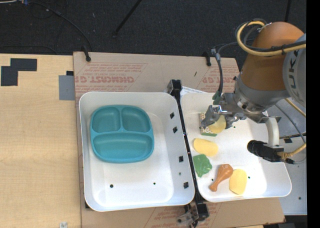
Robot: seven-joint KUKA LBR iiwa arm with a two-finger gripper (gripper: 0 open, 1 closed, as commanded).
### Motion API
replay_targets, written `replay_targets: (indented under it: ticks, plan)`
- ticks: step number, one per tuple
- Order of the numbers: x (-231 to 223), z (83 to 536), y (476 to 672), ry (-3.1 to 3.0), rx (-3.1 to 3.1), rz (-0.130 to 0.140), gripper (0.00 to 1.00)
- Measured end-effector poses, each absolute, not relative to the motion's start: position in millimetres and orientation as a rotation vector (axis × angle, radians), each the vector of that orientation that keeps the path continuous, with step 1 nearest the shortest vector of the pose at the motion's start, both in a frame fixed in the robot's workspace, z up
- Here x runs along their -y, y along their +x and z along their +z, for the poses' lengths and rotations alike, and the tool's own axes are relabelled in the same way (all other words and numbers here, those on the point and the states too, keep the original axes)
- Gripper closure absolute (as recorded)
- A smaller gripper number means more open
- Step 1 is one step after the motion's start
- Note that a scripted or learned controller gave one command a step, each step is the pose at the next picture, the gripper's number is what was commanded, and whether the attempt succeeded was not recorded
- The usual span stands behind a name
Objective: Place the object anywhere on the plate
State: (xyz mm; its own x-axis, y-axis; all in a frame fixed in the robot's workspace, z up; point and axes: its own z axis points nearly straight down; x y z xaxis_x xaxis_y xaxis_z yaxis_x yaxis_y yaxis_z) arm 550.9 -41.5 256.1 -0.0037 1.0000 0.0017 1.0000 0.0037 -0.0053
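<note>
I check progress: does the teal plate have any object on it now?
No. The teal plate shows bare compartments; the toy foods lie in the right bin.

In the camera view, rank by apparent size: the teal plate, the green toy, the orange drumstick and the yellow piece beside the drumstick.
1. Teal plate, by far the largest.
2-4. Green toy, orange drumstick and yellow piece look too alike to rank; the drumstick is longest but thin.

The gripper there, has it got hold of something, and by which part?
Cannot be told: the gripper sits right over a yellow-green piece in the right bin, but no grasp shows.
</note>
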Motion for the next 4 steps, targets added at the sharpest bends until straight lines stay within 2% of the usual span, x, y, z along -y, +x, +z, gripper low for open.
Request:
replay_targets:
  ticks: [2, 3, 4]
  plan:
    - [-69, 250, 546.6, -2.212, 2.224, 0.004, 1.00]
    - [-125, 229, 531.3, -2.211, 2.223, 0.007, 1.00]
    - [-147, 218, 533.1, -2.216, 2.221, 0.009, 1.00]
